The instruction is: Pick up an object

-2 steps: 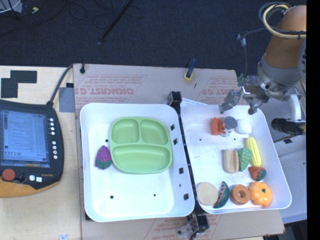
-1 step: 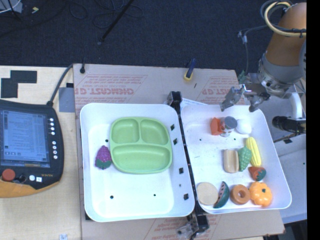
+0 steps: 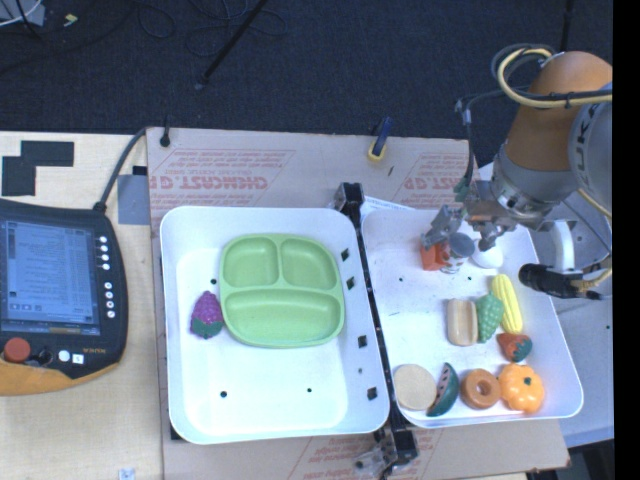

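Note:
My gripper (image 3: 458,244) hangs over the upper middle of the right bin (image 3: 400,278), reaching in from the right. A small orange-red object (image 3: 433,258) lies right beside its fingers on the left; whether it sits between them I cannot tell. A white round object (image 3: 489,257) lies just to the gripper's right. Lower in the right bin lie a hot dog bun (image 3: 461,322), a green leafy piece (image 3: 489,316), a corn cob (image 3: 507,302), a strawberry (image 3: 515,347), a round bun (image 3: 412,387), a watermelon slice (image 3: 444,390), a donut (image 3: 481,389) and an orange pepper (image 3: 521,388).
The left bin (image 3: 190,368) holds a green divided plate (image 3: 281,291) and purple grapes (image 3: 207,314). A teach pendant (image 3: 55,283) lies at the far left of the bench. A black divider clamp (image 3: 362,298) runs between the bins.

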`<state>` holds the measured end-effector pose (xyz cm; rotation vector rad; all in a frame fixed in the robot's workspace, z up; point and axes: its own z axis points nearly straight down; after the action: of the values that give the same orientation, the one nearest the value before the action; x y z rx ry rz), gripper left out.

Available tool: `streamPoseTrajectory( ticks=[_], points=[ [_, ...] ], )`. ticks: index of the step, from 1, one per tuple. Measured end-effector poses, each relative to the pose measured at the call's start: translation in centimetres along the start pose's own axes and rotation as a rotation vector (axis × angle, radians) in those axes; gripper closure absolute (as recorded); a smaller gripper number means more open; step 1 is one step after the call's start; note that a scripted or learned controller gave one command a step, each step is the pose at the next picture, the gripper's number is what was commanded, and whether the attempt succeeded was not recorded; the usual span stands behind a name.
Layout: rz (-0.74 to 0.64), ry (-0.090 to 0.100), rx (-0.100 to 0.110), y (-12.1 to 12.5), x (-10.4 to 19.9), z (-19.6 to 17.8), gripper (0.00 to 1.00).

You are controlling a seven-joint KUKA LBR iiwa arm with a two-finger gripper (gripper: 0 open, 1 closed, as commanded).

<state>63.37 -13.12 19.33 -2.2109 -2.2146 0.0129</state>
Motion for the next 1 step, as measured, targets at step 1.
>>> streamPoseTrajectory(
  ticks=[1],
  points=[
    [0.001, 0.000, -0.001, -0.39, -0.25, 4.92, 0.00]
  ],
)
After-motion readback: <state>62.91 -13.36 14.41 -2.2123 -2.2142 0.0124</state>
